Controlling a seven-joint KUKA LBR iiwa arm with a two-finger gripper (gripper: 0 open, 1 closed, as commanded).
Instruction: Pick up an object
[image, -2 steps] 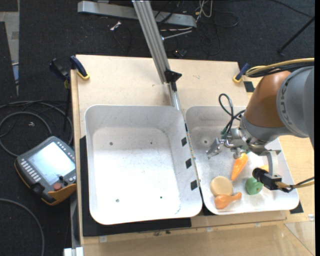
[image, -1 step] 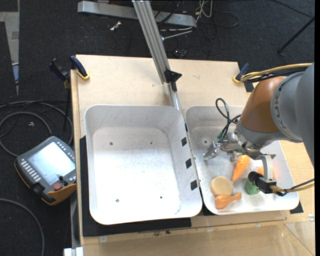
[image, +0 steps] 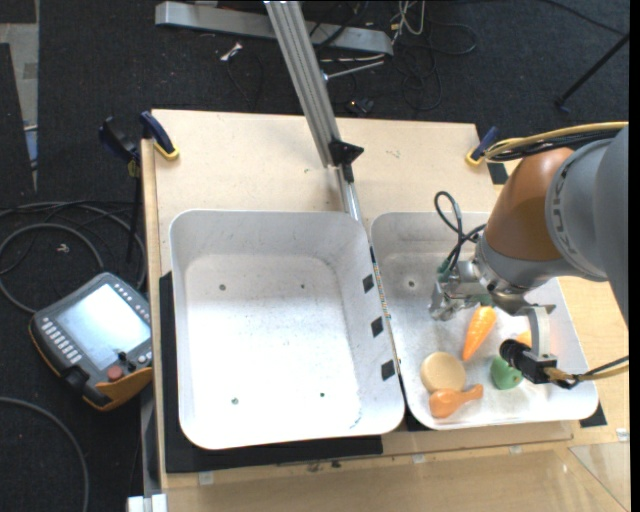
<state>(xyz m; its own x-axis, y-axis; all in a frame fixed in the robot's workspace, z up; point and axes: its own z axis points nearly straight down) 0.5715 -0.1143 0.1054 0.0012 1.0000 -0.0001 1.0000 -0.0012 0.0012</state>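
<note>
The table (image: 260, 160) has a flat, pale wooden top. Two shallow white bins sit side by side on it, near the front edge. They look like thin plastic with round corners and little dark specks.

The left bin (image: 190, 300) is the big one.

The right bin (image: 400, 250) holds the toys. An orange carrot (image: 479, 331), long and pointy, lies near the middle of this bin. A round tan piece (image: 443, 371), smooth like a cookie, sits by the bin's front edge. Just in front of it lies an orange piece (image: 455, 400) with a fat end and a thin end. A small green toy (image: 505, 375) sits near the bin's front right corner, with a black part of the arm beside it.

The gripper (image: 447, 296) is grey metal and hangs low inside the right bin, just to the left of the carrot's top. I cannot tell how wide it is, and nothing shows in its grip. The arm (image: 540, 220) above it is round and smooth, orange then grey.

On the dark floor to the left of the table lies a control pad (image: 92, 340) with a screen and an orange rim.
</note>
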